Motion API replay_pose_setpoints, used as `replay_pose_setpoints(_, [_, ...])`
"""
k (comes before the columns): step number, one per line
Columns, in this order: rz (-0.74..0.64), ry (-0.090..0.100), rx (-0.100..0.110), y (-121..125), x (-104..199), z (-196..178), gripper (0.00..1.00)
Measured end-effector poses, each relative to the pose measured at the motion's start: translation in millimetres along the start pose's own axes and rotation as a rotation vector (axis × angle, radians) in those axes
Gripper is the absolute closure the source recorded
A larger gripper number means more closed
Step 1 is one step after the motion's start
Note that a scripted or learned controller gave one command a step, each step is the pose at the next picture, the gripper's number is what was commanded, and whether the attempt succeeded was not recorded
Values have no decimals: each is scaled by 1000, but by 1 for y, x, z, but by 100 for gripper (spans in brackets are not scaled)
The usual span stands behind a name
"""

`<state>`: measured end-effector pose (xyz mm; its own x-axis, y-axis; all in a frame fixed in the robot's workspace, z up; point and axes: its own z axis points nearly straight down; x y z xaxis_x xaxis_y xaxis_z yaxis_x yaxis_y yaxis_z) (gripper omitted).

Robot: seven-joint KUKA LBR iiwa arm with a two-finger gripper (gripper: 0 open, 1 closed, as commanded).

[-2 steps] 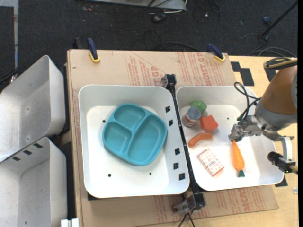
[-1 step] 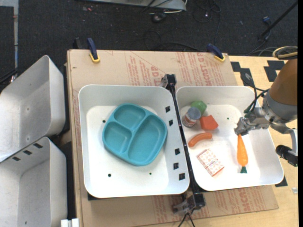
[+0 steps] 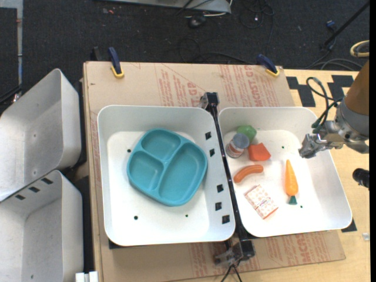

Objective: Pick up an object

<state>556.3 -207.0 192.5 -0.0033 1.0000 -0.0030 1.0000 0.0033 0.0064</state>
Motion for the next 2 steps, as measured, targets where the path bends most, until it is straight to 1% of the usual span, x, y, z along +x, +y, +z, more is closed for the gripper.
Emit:
replay_pose_setpoints(1, [-1,0,0,6,-1,-44,100])
replay_pose_setpoints(2, [-3,3,7,18,46,-34,100])
